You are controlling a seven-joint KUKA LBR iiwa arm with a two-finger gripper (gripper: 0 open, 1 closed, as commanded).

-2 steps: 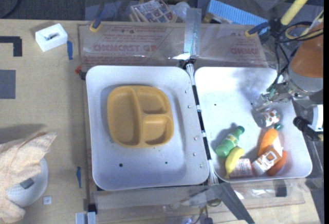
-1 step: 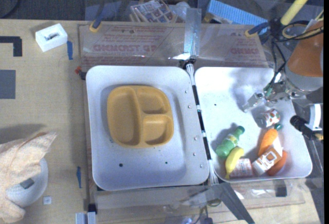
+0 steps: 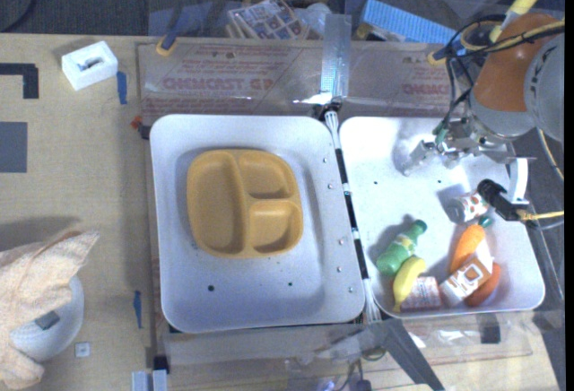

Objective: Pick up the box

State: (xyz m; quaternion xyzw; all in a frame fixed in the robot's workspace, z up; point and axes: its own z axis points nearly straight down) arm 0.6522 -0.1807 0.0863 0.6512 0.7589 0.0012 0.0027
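Camera view: I see two white bins side by side on the surface.
Left bin (image 3: 170, 201): holds a yellow divided tray (image 3: 243, 201).
Right bin (image 3: 377, 156): box (image 3: 470, 273), carrot (image 3: 465, 246), green bottle (image 3: 401, 244) and banana (image 3: 409, 277) clustered near its front edge.
Box: small, orange and white, lying against the carrot.
Gripper (image 3: 421, 152): over the right bin's back part, well apart from the box.
Fingers: I cannot tell their state.
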